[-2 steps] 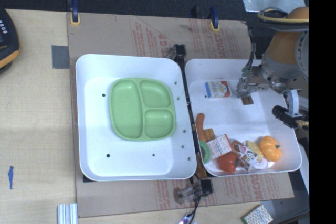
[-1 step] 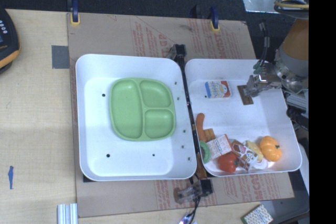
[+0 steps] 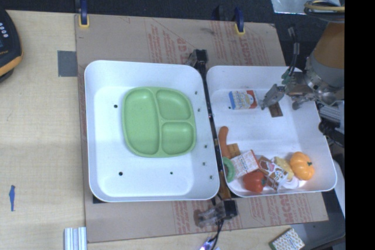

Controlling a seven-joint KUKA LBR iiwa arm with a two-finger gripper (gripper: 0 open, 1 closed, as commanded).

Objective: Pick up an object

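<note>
Honestly, the grey two-finger gripper [image 3: 286, 98] is hanging open and empty beside the small white-and-blue carton [image 3: 242, 99]; closing there risks grabbing air.

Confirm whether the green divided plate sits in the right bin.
No, the green plate lies in the left bin.

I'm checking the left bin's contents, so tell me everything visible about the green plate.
The green plate is pale green, looks like matte plastic, with rounded corners and three compartments: one tall at the left, two smaller at the right. It lies flat, right way up, around the middle of the left bin. Nothing sits on it.
</note>
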